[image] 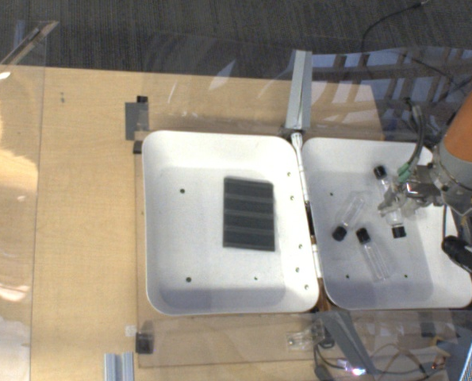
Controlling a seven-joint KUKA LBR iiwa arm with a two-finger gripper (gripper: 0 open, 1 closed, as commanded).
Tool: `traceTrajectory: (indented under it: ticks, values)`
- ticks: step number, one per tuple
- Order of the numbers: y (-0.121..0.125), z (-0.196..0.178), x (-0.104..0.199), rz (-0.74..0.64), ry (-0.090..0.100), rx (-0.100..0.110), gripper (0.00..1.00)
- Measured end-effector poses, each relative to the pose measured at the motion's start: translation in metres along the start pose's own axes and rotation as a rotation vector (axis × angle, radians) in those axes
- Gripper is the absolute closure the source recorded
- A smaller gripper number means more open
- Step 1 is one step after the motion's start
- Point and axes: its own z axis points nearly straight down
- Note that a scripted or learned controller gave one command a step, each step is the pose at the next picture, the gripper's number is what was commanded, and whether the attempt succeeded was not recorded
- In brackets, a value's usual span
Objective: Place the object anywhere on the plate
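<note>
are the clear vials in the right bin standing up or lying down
Lying down. The clear vials rest on their sides on the right bin floor, black caps pointing sideways.

2 bins sat side by side on the surface (77, 236): in the left bin (168, 284) a ribbed plate (249, 213) lay near the middle. In the right bin (331, 280) 3 vials lay apart, 1 (347, 217) left of centre, 1 (372, 255) nearer the front, 1 (384, 178) toward the back, with the tool (401, 199) over that bin's right part.
</note>
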Motion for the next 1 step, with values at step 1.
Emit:
traceTrajectory:
  ticks: [1]
  values:
    - [0.0713, -0.0862, 0.0606, -0.011, 0.000, -0.002, 1.00]
